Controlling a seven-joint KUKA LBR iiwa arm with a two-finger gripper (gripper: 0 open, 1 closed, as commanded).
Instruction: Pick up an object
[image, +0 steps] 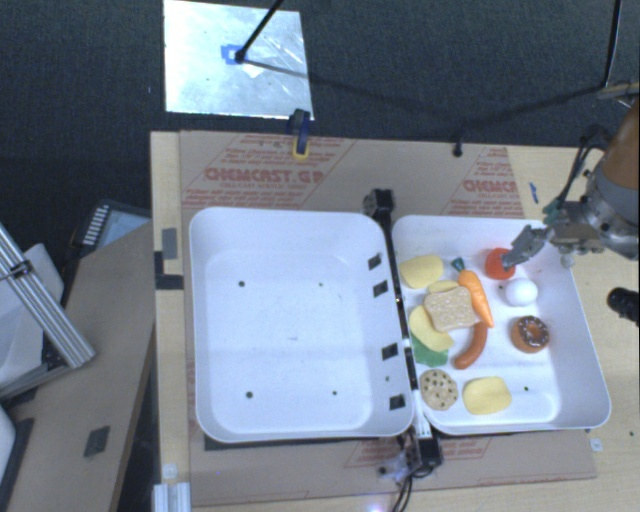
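The right bin (570, 340) holds several toy foods. Among them are a red tomato (497, 264), an orange carrot (475, 296), a white egg (520, 292), a slice of toast (450, 308), a chocolate donut (528, 333), a sausage (470, 346), a cookie (437, 388) and two yellow pieces (421, 270) (486, 396). My gripper (535, 250) hangs over the bin's far right corner. It sits just right of and above the tomato, and nothing is visibly held.
The left bin (290, 320) lies beside the right one, with a black clip strip (385, 290) along the shared wall. Both rest on a cardboard sheet (270, 165). A shiny plate (235, 60) lies beyond the bench.
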